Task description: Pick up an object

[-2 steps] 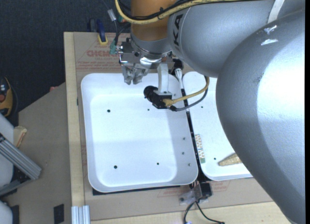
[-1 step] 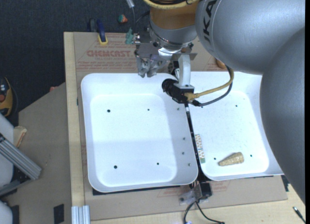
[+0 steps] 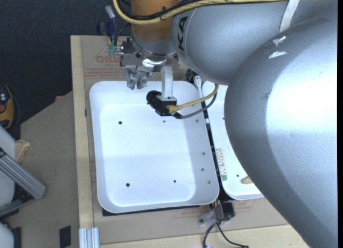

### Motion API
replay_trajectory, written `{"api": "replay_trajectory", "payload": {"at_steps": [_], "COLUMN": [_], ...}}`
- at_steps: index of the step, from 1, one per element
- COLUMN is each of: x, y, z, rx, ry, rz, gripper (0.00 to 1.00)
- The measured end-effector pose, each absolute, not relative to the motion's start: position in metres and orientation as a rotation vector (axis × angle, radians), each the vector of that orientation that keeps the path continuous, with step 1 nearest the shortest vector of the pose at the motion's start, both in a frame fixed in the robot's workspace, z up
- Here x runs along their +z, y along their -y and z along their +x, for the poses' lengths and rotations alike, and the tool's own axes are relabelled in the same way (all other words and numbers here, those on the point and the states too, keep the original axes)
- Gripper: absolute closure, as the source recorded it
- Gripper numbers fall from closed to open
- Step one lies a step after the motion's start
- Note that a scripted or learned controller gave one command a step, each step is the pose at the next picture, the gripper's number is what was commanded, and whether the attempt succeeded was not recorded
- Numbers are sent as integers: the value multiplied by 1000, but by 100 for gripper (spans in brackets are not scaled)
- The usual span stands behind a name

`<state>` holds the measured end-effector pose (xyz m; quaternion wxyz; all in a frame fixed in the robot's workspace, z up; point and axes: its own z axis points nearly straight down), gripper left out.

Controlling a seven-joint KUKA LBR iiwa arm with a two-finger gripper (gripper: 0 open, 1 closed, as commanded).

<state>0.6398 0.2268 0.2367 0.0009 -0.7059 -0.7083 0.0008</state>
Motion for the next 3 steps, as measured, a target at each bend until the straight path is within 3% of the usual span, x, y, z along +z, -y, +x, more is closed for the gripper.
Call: {"api": "replay_trajectory", "payload": {"at_steps": [1, 2, 3], "x": [310, 353, 273], "y": [-194, -147, -161], "z": [633, 603, 598], "rx": [-12, -6, 13], "ry": [2222, 2219, 2217], "rz": [-2228, -2229, -2218], "gripper": [100, 100, 100]}}
